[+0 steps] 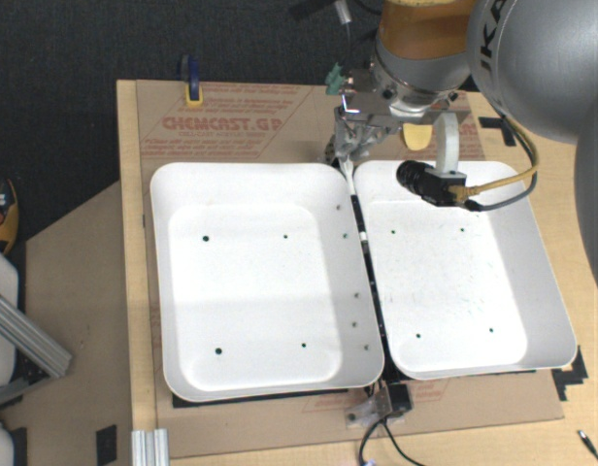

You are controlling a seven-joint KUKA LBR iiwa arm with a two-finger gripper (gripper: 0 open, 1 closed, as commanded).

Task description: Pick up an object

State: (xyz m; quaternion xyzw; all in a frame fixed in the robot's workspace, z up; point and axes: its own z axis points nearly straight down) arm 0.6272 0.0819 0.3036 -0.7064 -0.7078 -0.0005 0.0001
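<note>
I see the end effector [349,146] poised over the far corner where the left bin [166,260] and right bin [537,280] meet; I cannot tell whether it is apart or together. A pale yellow object [416,136] shows just to its right in the view, near the wrist.

Left bin [168,260] beside right bin [537,289] on board [231,124] — pincer [348,151] at far rims

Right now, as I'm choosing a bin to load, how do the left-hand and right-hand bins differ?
The arm overhangs the right-hand bin's far edge; the left-hand bin lies uncovered. The right-hand bin's floor shows faint dark specks; the left-hand bin's looks cleaner. Both are white and shallow, each with four dark dots on its floor.
</note>
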